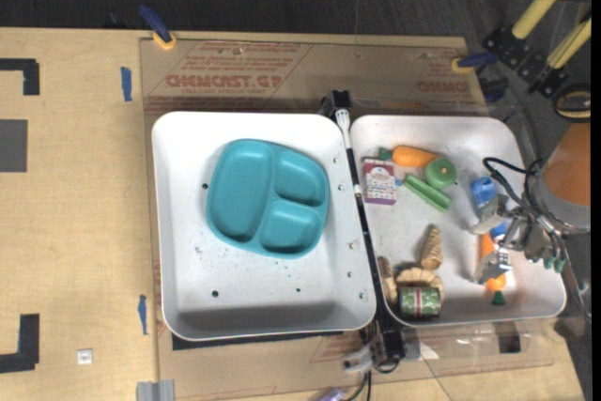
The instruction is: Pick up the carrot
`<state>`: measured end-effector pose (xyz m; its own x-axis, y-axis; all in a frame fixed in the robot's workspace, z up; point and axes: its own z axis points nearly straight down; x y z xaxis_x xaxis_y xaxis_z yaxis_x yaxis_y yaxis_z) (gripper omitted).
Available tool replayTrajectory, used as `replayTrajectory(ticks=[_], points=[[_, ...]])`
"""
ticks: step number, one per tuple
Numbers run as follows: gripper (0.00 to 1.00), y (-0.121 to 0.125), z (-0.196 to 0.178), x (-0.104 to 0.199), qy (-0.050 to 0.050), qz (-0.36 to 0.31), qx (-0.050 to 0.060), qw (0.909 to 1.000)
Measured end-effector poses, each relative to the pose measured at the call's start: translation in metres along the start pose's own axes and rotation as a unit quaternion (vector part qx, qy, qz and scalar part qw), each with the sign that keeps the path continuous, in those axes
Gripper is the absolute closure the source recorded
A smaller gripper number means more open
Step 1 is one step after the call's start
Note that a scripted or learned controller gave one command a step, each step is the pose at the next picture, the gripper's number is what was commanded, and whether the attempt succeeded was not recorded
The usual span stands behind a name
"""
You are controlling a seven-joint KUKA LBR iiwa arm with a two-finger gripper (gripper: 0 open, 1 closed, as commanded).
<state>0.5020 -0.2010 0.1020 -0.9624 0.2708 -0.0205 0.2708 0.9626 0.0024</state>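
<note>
A small orange carrot [497, 281] with a green tip lies near the right wall of the right bin [460, 129], pointing toward the front edge. My gripper [495, 256] is low over its upper end and hides part of it. I cannot tell whether the gripper touches the carrot. The grey arm with its orange band [571, 176] comes in from the right, over the bin's rim.
The right bin also holds a second orange vegetable [414, 157], a green round piece [439, 172], a green stick [427, 193], a small box [379, 182], a blue item [482, 192], a cone [431, 246] and a can [419, 300]. A teal divided plate [268, 196] sits in the left bin [188, 296].
</note>
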Motion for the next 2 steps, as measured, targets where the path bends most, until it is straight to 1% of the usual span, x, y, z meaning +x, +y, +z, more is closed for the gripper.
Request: replayTrajectory(ticks=[1,2], points=[[0.00,0.0488,0.0109,0.0323,0.002,-0.028,0.002,0.9996],[0.00,0.0452,0.0112,0.0325,0.004,0.057,0.001,0.9984]])
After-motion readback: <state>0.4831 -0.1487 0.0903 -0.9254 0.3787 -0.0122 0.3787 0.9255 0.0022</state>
